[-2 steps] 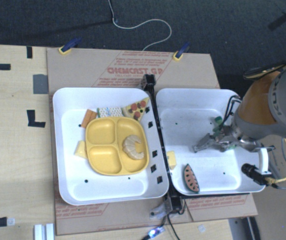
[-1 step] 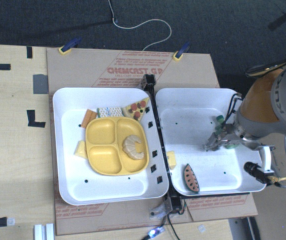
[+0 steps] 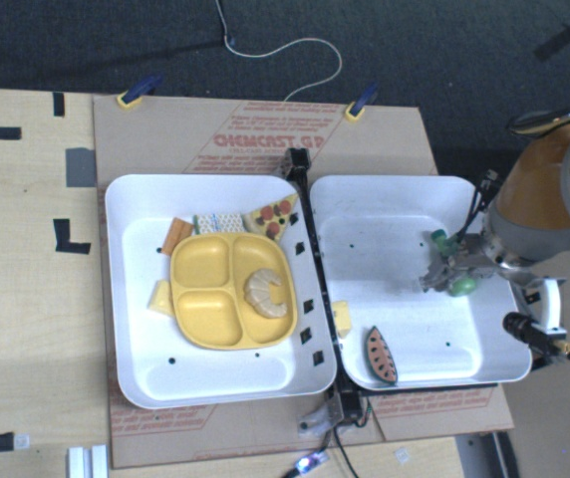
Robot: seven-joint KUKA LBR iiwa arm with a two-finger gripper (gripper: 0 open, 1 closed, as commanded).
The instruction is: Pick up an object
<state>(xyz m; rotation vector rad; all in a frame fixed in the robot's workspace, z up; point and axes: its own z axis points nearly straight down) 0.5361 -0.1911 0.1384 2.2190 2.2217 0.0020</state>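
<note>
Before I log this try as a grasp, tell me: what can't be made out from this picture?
- The gripper in the right bin: too small and blurred to tell whether it is open or shut.
- The green thing at the gripper: held or just lying there, unclear.
- Food pieces behind the yellow plate in the left bin: partly hidden by the plate.
- The arm: cut off at the right edge.

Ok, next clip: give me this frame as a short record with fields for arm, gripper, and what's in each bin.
arm: enters from the right, over the right bin
gripper: low in the right bin, finger state unclear
left bin: yellow divided plate holding a croissant, pizza slice at its upper edge
right bin: watermelon slice, yellow block
</note>
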